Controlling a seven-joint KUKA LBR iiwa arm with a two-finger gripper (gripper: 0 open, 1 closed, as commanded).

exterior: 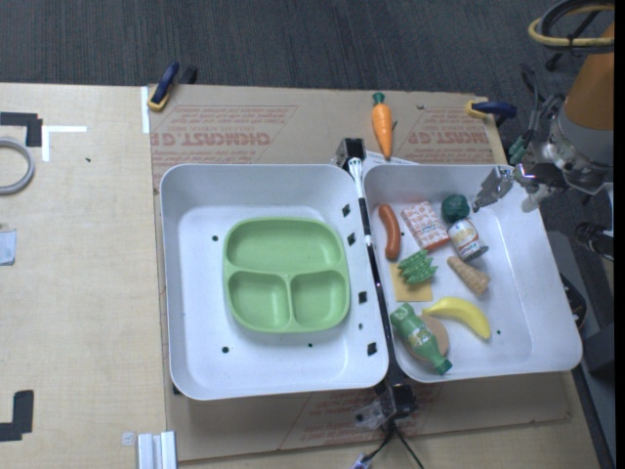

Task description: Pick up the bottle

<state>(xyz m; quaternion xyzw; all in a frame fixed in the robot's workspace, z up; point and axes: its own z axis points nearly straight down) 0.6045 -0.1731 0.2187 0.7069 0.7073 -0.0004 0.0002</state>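
The bottle (420,337) is green with a label and lies on its side in the near left corner of the right bin (532,291), partly over a tan round piece. My gripper (511,191) hangs over the far right part of that bin, well beyond the bottle, near a dark green ball (455,207) and a small can (467,238). Its two fingers stand apart, so it is open, with nothing between them.
The right bin also holds a sausage (391,231), a red-and-white box (424,225), a leafy green piece (418,267), a corn-like piece (470,275) and a banana (461,316). A green divided plate (288,277) lies in the left bin (186,262). A toy carrot (381,125) rests behind the bins.
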